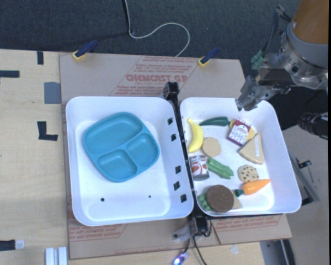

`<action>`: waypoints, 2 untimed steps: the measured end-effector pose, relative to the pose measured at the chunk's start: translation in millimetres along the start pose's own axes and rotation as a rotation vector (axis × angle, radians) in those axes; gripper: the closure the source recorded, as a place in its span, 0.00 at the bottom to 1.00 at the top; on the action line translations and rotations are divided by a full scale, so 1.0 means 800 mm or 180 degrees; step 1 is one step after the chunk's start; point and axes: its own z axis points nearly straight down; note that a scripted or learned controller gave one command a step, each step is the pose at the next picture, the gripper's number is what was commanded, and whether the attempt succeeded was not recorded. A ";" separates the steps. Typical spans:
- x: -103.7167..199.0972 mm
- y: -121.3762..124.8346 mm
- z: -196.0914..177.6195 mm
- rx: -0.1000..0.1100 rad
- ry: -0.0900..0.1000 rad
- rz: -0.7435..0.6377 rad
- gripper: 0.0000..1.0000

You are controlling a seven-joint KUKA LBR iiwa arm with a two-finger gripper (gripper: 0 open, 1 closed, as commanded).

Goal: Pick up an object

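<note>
I am hovering my jaws over the far rim of the right bin, and I am carrying nothing between them; they are pointing down and look drawn fairly narrow, though at this slant I cannot tell for sure.

The things to pick from are all lying in that right bin. Nearest below me is the small red carton, touching the pale sandwich wedge. The green pepper is lying just beside the curved banana, with the round tan cracker close under them. Further toward the near wall are sitting the soup can, the green pea pod, the chip cookie, the orange carrot and the brown burger patty. The left bin is holding the blue divided plate, well apart from me.

I am judging the red carton as my best target: it is close and blocky, with flat sides to press on. To do this well, I should be opening wide before descending, centring over the carton, and turning my wrist so the fingers straddle its narrow sides, not the side pressed against the wedge. I should be coming straight down, staying off the bin's rim, closing firmly, then lifting slowly. The risk I am seeing is nudging the wedge or pinching both together.
</note>
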 end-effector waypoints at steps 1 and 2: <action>0.000 0.000 -0.012 0.0002 -0.0002 -0.0001 1.00; 0.096 -0.019 -0.113 -0.0031 0.0016 -0.0022 1.00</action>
